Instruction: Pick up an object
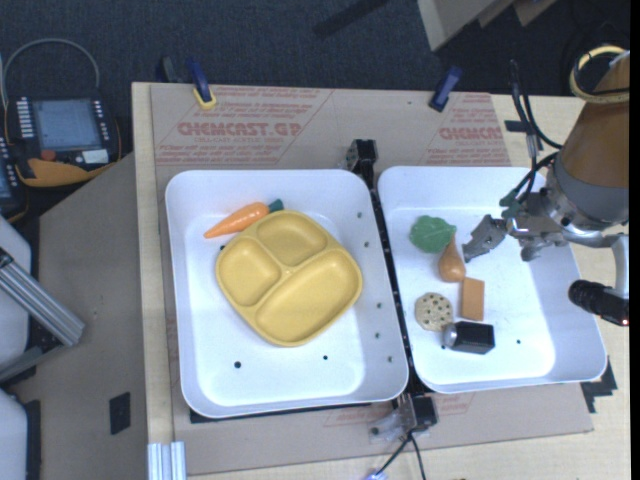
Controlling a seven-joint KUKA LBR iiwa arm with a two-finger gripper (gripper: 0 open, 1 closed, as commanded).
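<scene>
A: Where the arm reaches in from the right, what sits under the claw (510, 236)?

B: Right bin (540, 358). Five items in its left half: a green leafy piece (432, 232) at the top, an orange pear-shaped piece (451, 262) touching it below, an orange block (472, 298), a round speckled cookie (433, 310), and a dark grey block (471, 337) nearest the front rim.

A: Claw state?

B: Fingers spread apart, nothing between them. One tip (482, 240) hangs just right of the pear-shaped piece; contact cannot be judged.

A: Left bin (200, 298)?

B: Yellow three-compartment plate (289, 276), tilted on the diagonal. A carrot (237, 219) lies along its upper-left edge, green top toward the right.

A: Anything unclear?

B: The arm's upper part is cut off at the frame's right edge. The grey block's surface detail is too small to read. Printing on the table (300, 118) is faint.
</scene>
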